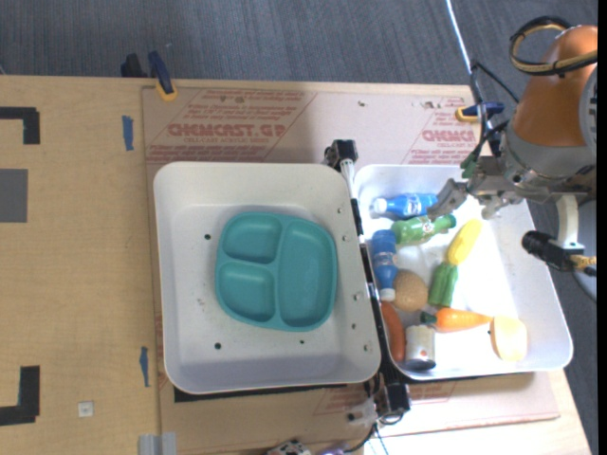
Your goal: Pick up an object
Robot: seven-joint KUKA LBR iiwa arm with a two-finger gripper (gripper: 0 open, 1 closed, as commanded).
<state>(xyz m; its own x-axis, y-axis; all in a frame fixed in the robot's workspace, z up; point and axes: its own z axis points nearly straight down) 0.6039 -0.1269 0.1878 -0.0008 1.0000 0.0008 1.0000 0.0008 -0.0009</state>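
The right bin (536, 282) holds several small items: a clear bottle with a blue label (403, 204), a green bottle (422, 227), a yellow piece (463, 241), a blue bottle (382, 259), a tan round item (410, 290), a green vegetable (442, 284), a carrot (462, 319) and a pale yellow piece (509, 337). My gripper (469, 209) hangs over the bin's back part, above the green bottle and the yellow piece. Its fingers are spread open and hold nothing.
The left bin (180, 254) holds a teal divided plate (277, 269). A red item (395, 328) and a small can (420, 346) lie at the right bin's front left. The arm's orange band (550, 102) is at the right edge.
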